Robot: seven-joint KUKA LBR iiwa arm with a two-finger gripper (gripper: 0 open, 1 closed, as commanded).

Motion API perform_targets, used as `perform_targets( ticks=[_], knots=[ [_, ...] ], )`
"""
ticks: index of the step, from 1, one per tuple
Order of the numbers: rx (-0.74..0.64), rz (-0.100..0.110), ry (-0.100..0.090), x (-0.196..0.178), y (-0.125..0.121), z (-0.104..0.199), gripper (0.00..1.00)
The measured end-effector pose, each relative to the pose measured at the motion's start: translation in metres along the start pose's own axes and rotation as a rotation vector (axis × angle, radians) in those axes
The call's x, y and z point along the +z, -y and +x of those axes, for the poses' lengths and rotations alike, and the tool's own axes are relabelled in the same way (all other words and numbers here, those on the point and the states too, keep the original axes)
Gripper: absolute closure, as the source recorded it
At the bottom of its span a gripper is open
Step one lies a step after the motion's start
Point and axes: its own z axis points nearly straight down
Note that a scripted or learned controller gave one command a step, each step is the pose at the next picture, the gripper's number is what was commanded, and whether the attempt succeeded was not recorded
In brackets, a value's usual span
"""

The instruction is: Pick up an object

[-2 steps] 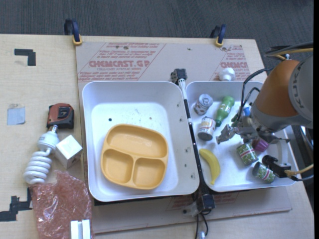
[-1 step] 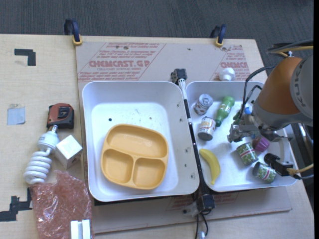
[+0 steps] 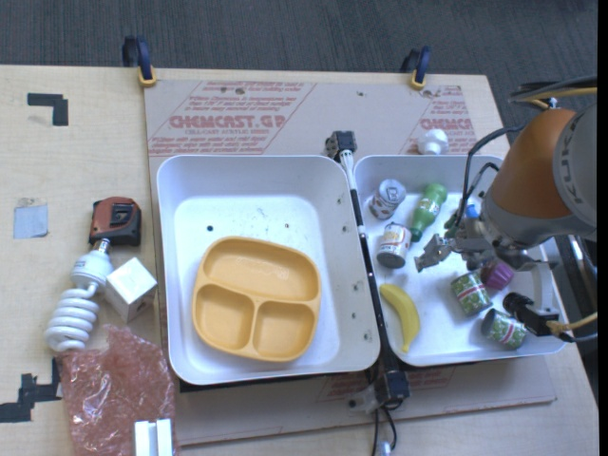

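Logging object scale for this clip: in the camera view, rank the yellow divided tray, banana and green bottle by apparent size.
1. Yellow divided tray
2. Banana
3. Green bottle, close to the banana in length, so that order is unsure.

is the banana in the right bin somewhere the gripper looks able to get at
Probably yes. The banana lies alone on bare floor of the right bin, nothing on top of it, with the gripper just above it.

The bench (image 3: 57, 65) carries two white bins side by side: the right bin (image 3: 432, 348) lies directly beneath the gripper (image 3: 439, 252), the left bin (image 3: 180, 283) beside it. Well beyond the left bin lie a tape measure (image 3: 115, 221), spiral bulb (image 3: 78, 302), white cube (image 3: 131, 286) and pink bag (image 3: 109, 388).
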Motion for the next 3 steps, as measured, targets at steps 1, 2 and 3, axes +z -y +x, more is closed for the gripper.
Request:
perform_targets(
  ticks=[1, 2, 3],
  knots=[
    [0.002, -0.002, 0.001, -0.010, -0.001, -0.001, 1.00],
    [0.001, -0.002, 0.001, -0.010, -0.001, -0.001, 0.00],
    [-0.003, 0.002, -0.001, 0.010, -0.005, 0.029, 0.00]
  ],
)
